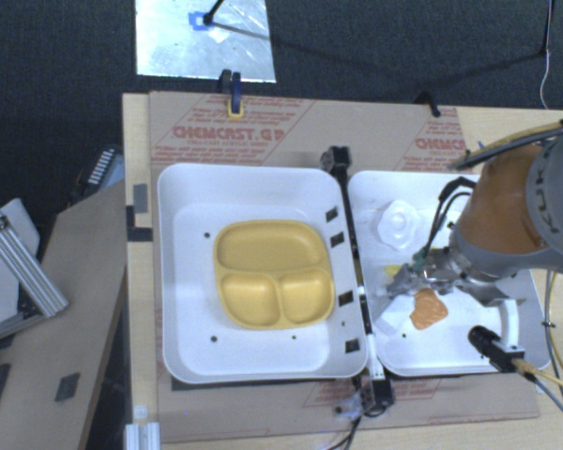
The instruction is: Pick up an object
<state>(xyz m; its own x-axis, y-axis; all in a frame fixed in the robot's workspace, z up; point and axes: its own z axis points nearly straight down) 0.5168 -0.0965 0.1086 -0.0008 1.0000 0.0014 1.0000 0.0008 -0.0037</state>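
My gripper (411,281) is low in the right bin (422,190), reaching in from the right below the grey and orange wrist. An orange, lumpy object (429,310) lies just below and to the right of it, close to the gripper or touching it. A clear plastic cup-like piece (397,223) sits toward the back of the same bin. A small yellow bit (392,272) shows just left of the gripper. A white crumpled piece (390,322) lies near the bin's front left.
The left bin (183,251) holds a yellow three-compartment tray (267,272). A black divider strip (349,251) runs between the bins. Both bins rest on a cardboard sheet (263,129). A shiny square plate (205,26) lies on the dark floor behind.
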